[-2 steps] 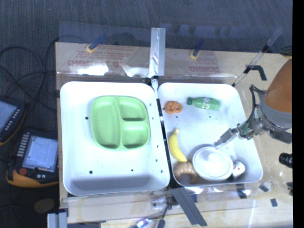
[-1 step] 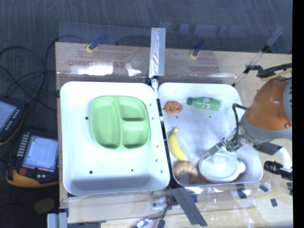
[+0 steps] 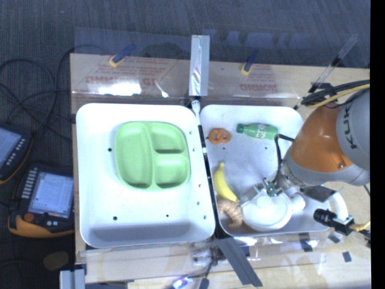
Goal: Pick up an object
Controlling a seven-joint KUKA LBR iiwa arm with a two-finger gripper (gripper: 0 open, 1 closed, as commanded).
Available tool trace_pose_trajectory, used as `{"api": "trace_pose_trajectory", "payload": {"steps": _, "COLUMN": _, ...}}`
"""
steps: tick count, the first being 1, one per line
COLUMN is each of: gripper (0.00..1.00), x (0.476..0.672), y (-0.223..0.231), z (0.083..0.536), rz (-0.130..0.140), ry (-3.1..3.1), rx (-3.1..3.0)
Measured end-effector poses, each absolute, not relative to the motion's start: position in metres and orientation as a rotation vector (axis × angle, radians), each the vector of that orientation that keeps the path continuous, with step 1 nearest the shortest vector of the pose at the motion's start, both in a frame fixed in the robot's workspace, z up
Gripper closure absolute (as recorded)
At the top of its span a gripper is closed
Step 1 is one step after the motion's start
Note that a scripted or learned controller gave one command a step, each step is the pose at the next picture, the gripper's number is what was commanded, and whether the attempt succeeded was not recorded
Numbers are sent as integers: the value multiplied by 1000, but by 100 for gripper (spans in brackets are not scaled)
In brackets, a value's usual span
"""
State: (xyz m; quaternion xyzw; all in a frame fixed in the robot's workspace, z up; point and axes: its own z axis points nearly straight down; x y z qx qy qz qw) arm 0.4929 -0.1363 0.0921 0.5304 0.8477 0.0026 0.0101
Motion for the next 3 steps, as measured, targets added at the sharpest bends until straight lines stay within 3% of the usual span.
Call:
{"api": "trace_pose_trajectory", "payload": {"steps": 1, "gripper": 100, "x": 498, "y": -136, "z": 103, "rz": 18, "ry": 2640, "rx": 1651}}
{"api": "trace_pose_trajectory", "payload": {"steps": 2, "gripper": 0, "x": 498, "y": -136, "z": 103, "rz": 18, "ry": 2640, "rx": 1652}}
{"api": "trace_pose_trajectory", "payload": {"steps": 3, "gripper": 0, "x": 501, "y": -133, "z": 93, "rz": 17, "ry": 2795, "rx": 1374}}
